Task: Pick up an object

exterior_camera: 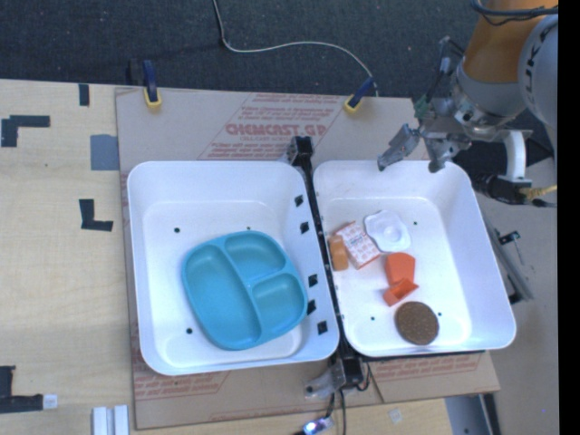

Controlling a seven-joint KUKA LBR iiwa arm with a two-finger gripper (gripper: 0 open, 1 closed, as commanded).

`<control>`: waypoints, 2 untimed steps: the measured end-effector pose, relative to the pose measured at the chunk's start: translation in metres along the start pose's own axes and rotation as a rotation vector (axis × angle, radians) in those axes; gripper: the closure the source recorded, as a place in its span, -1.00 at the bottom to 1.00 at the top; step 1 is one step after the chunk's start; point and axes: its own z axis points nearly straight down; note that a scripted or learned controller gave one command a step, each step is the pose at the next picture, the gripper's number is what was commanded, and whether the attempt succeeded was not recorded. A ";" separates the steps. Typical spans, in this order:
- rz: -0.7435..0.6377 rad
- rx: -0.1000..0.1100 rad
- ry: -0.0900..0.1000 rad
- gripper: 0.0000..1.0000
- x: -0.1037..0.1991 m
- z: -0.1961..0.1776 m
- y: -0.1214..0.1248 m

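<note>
The tool (416, 150) hangs over the back edge of the right bin (480, 243), its two fingers spread apart with nothing between them. In that bin lie a white cup (387, 229), a snack pack (357, 243), an orange block (400, 277) and a brown cookie (417, 323). A blue tray (243, 288) sits in the left bin (149, 243).

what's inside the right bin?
The right bin holds a white cup, a snack packet, an orange block and a brown disc. Anything beneath them is covered.
</note>
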 end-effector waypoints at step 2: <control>-0.002 -0.004 -0.001 -1.00 0.007 0.057 0.002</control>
